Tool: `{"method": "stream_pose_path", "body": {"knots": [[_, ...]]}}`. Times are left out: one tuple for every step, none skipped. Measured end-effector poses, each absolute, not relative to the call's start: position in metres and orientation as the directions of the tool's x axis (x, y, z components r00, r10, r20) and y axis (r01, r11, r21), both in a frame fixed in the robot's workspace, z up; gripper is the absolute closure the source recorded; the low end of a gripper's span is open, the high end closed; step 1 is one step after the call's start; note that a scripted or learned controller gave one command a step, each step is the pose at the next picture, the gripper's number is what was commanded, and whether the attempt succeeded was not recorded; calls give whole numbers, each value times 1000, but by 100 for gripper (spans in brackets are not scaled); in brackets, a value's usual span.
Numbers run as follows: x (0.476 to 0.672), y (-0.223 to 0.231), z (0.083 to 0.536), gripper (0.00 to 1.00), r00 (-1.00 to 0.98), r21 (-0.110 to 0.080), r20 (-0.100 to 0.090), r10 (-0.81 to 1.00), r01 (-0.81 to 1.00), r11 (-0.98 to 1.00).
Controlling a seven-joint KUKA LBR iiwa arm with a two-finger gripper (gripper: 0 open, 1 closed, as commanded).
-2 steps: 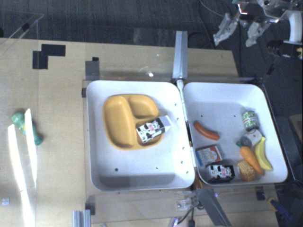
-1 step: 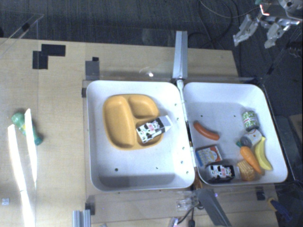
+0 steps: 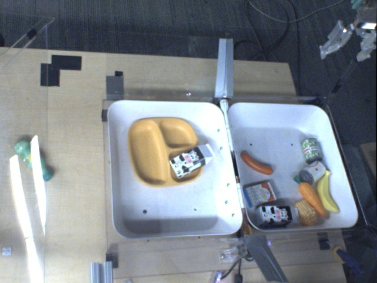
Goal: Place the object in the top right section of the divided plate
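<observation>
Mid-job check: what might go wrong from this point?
1. The black-and-white carton sits in the yellow divided plate's lower right section, hanging over the rim, not top right; it may need re-picking.
2. The right bin's toys crowd together near its lower right corner, so a grasp there may snag neighbours.

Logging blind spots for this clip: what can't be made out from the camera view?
- Print on the small carton lying in the yellow divided plate: too small to read.
- Grey item beside the banana and carrot: too small to identify.
- Hand: blurred at the top right edge, fingers indistinct.
- Metal part below the bins: cut off by the bottom edge.
</observation>
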State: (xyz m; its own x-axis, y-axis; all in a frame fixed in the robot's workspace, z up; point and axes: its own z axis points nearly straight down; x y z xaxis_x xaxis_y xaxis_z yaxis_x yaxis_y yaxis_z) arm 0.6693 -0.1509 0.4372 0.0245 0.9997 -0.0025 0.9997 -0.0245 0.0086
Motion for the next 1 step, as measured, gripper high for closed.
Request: {"method": "stream_pose_path", "body": {"knots": [[669,-205,437,0,-2,8,-3,1000,1000,2]]}}
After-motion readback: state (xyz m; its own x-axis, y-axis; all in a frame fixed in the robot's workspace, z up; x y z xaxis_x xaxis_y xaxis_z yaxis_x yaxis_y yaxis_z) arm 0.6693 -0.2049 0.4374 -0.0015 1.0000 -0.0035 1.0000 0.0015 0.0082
